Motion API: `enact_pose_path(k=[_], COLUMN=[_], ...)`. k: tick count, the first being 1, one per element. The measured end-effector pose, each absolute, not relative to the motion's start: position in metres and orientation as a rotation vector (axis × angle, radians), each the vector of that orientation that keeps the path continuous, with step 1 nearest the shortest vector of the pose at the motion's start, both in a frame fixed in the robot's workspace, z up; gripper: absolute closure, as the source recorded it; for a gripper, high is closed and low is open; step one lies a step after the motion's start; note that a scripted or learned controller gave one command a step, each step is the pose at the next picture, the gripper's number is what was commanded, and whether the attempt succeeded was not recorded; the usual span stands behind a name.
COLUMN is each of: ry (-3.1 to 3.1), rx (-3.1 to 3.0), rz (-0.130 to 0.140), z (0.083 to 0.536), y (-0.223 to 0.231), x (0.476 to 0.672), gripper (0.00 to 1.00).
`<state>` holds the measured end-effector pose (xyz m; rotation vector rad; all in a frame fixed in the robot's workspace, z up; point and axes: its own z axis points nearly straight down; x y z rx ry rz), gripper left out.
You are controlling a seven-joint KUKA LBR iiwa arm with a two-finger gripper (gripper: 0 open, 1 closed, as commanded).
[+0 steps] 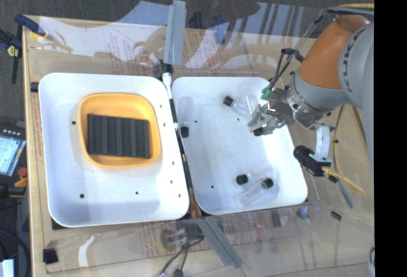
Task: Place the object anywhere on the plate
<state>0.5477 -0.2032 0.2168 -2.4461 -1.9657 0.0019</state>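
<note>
Yellow plate [89, 107] sits in the left bin [57, 199] with nothing placed on it. Clear objects [253, 190] lie in the right bin [210, 168]. Gripper [266, 122] hovers there; its state cannot be determined. Transfer remains.

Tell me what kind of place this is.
Probably a robotics lab test bench: a grey arm with an orange band reaches over two shallow white bins, one holding a yellow plate, and loose cables run along the bench edge.

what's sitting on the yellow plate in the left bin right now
A dark ribbed rectangular insert lies flat in the middle of the yellow plate. The plate surface under that insert is covered, so it cannot be seen.
</note>
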Motion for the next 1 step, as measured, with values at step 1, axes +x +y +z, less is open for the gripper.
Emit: enact_pose_path(k=[1], ry=[-2.100], rx=[-2.334], rz=[0.002], z=[0.2567], y=[-0.1635], x=[0.5644], gripper=[1.00])
